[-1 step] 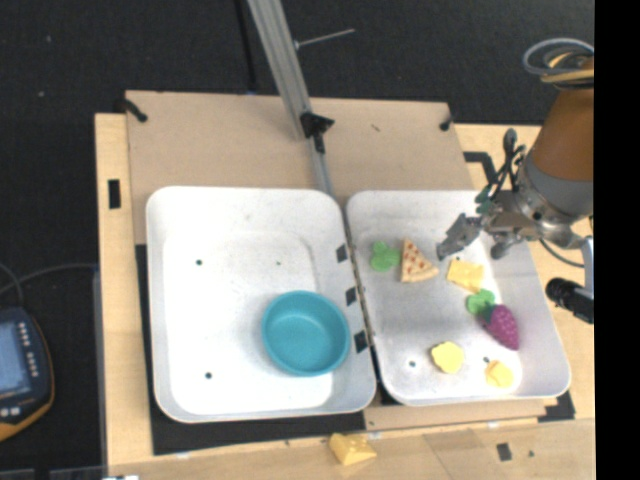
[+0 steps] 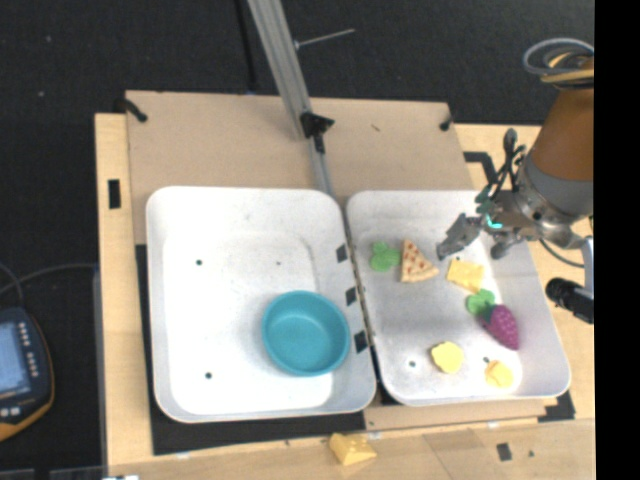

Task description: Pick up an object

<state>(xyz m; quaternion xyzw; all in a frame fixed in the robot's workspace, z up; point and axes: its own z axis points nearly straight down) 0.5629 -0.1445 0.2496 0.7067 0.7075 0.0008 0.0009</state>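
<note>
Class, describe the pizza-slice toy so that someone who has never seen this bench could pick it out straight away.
Start at the right bin, the one the arm reaches over. In its upper left part lies the pizza slice, between a green round toy on its left and a yellow block on its right. It is the one triangular piece there, tan with red spots.

Arm [image 2: 565,158] from right, hand [image 2: 478,240] lowered, fingers spread

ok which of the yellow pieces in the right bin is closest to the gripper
The yellow block, just below the gripper in the camera view. The other two yellow pieces, one rounded and one small, lie near the bin's front edge.
</note>
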